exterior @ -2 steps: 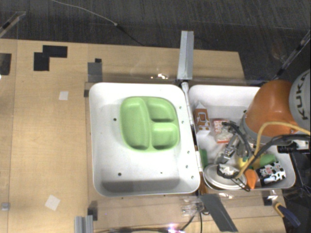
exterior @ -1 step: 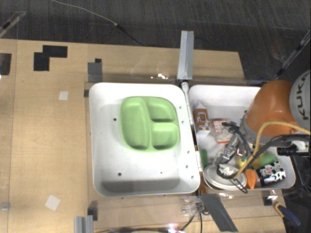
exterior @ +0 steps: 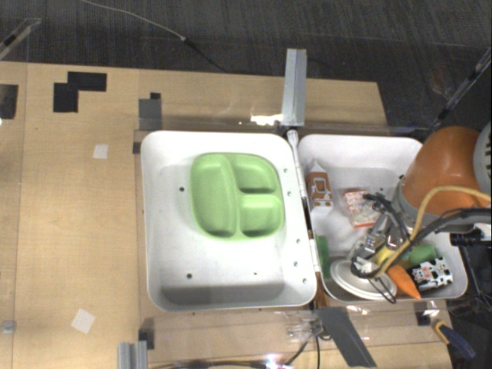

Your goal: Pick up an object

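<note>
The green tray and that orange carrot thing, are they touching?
Apart. The camera view shows the green tray in the left bin, the carrot in the right bin.

Two shallow white bins side by side on the light wooden surface [exterior: 69,229], the arm reaching in from the right.

The left white bin [exterior: 165,283] holds a green three-compartment plastic tray [exterior: 234,194], lying toward its rear and right of centre. The right white bin [exterior: 361,151] touches it along a shared edge. In the right bin, a small brown-printed packet [exterior: 318,190] lies near the left wall, with a red-and-white wrapper [exterior: 355,204] just right of it. A round white plate [exterior: 347,277] sits at the front, an orange carrot-shaped toy [exterior: 403,281] at its right edge, and a black-and-white patterned block [exterior: 430,272] further right. The end effector [exterior: 369,260] hangs over the plate.
</note>
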Tool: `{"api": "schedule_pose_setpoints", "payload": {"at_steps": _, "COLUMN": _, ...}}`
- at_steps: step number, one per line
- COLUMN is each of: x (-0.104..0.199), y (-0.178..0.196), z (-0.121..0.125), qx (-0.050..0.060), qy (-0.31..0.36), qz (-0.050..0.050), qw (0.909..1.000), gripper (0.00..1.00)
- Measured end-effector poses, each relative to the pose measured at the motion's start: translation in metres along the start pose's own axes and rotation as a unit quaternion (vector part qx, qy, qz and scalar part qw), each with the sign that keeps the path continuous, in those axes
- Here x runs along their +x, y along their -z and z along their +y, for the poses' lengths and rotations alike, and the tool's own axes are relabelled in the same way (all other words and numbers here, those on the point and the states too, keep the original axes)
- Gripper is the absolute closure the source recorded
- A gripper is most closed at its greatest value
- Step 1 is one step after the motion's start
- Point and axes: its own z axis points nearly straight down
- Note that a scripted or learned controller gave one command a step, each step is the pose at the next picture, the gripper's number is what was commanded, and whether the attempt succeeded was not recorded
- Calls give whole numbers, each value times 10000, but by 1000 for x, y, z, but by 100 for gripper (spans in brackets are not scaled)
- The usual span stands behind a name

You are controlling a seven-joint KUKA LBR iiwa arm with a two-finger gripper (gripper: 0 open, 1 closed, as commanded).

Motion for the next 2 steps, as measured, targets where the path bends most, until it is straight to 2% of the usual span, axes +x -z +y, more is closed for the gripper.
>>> {"api": "schedule_pose_setpoints", "payload": {"at_steps": 1, "x": -6, "y": 0, "z": -15, "qx": 0, "qy": 136, "qz": 6, "qw": 9999, "gripper": 0}}
{"api": "schedule_pose_setpoints", "payload": {"at_steps": 2, "x": -55, "y": -9, "z": 42, "qx": 41, "qy": 48, "qz": 135, "qw": 9999, "gripper": 0}}
